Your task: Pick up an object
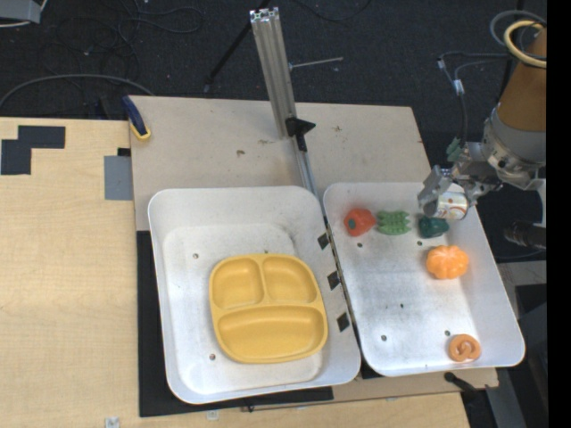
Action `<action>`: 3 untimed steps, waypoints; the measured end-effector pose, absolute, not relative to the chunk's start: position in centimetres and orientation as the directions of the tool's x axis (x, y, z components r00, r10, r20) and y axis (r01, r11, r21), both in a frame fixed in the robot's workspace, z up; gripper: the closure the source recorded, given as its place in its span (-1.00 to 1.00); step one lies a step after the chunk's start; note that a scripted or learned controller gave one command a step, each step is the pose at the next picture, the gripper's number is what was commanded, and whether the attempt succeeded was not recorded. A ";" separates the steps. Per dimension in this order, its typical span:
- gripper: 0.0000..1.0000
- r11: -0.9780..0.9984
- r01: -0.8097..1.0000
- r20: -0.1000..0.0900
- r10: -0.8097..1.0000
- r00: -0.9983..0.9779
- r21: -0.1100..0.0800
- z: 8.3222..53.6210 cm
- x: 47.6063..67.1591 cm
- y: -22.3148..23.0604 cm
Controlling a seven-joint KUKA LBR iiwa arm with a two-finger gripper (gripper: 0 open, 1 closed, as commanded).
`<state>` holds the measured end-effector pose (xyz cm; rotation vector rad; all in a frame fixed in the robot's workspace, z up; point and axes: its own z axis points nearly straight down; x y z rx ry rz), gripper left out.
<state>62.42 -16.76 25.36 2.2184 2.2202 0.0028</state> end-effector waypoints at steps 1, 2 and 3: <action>1.00 0.001 1.000 0.000 1.000 -0.001 0.000 26.4 62.4 -16.8; 1.00 0.004 1.000 0.002 1.000 -0.004 -0.004 26.6 60.5 -12.1; 1.00 0.005 1.000 0.002 1.000 -0.005 -0.004 25.2 60.1 -7.0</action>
